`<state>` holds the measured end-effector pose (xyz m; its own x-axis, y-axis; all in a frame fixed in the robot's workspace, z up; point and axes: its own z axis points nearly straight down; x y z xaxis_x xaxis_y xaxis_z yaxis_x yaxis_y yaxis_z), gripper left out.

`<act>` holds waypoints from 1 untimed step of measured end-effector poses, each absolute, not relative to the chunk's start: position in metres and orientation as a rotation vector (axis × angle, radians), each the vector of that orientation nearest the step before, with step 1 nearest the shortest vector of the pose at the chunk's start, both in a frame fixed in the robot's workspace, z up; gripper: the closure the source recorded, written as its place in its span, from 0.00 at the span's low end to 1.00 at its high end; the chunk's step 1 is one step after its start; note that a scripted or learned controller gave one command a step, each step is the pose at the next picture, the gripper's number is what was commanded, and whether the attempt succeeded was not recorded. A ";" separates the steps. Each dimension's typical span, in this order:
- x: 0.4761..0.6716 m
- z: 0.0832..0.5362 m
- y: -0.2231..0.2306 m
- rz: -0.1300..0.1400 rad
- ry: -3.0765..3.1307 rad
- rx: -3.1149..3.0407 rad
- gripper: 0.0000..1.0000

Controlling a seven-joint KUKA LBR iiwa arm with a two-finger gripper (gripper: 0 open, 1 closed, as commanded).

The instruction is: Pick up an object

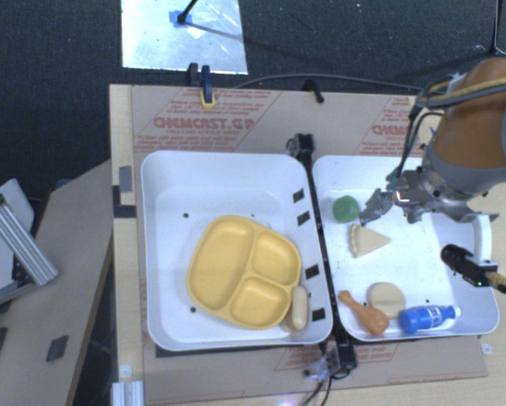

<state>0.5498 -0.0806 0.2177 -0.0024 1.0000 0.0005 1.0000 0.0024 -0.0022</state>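
Pincer (380, 206) hovers low in the right bin (490, 311), nothing visibly gripped, and I can't tell open from closed. Green ball (347, 208) just left, pale wedge (368, 241) just below: descending between them risks nudging both aside.

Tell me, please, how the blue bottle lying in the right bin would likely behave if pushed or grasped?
The blue bottle lies on its side, so it would probably roll. Its rounded, glossy-looking body might slip between fingers. It looks like a small plastic toy, likely light.
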 end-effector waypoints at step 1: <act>0.552 0.174 -0.085 0.003 -2.221 -2.219 0.00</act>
